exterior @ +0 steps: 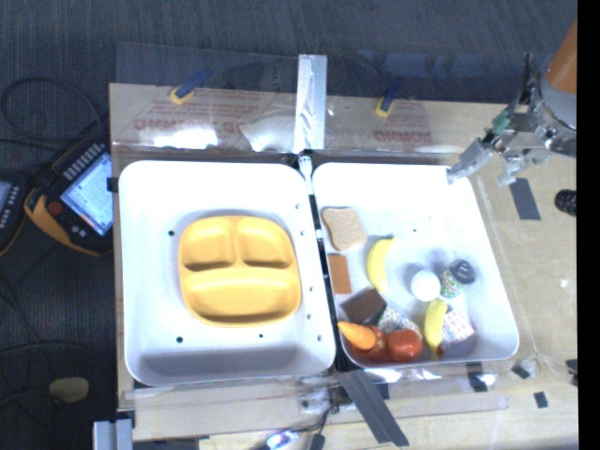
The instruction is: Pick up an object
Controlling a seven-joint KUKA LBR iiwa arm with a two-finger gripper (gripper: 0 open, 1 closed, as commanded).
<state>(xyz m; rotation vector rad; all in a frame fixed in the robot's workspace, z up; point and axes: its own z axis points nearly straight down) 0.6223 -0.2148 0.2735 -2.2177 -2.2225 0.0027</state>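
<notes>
Wooden bench [548, 279] on dark carpet [56, 26] bears two white bins [150, 195]; end effector [487, 157], empty, fingers spread.

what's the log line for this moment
phase: pre-grasp | gripper: above right bin's top right corner, holding nothing | food items: all in right bin | yellow tray: left bin

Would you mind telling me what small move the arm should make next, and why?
Probably bring the gripper left and forward over the right bin, then down toward the larger banana. The gripper hangs above the bin's far right corner, holding nothing, while the food lies heaped in the near part. That banana lies fairly clear of the pile, so it looks the easier pick.
</notes>
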